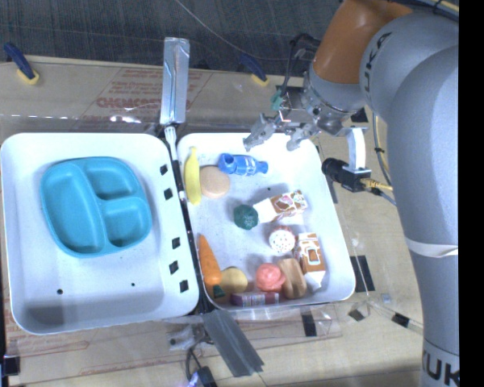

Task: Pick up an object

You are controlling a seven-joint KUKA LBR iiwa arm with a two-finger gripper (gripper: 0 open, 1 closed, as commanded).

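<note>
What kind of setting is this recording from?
Most likely a robotics lab bench set up for grasping trials. A grey arm's gripper hangs over a white bin of small toy foods, such as a banana and carrot; the neighbouring bin holds a blue divided tray.

Two white bins point(32, 297) are sitting side by side on the bench. One blue divided tray point(95, 202) is lying in the left bin. In the right bin, one banana point(192, 176), one blue bottle point(242, 165), one carrot point(209, 260) and one dark green ball point(245, 216) are lying among several other small toy foods, too crowded to count exactly. One gripper point(276, 136) is hovering above.
</note>
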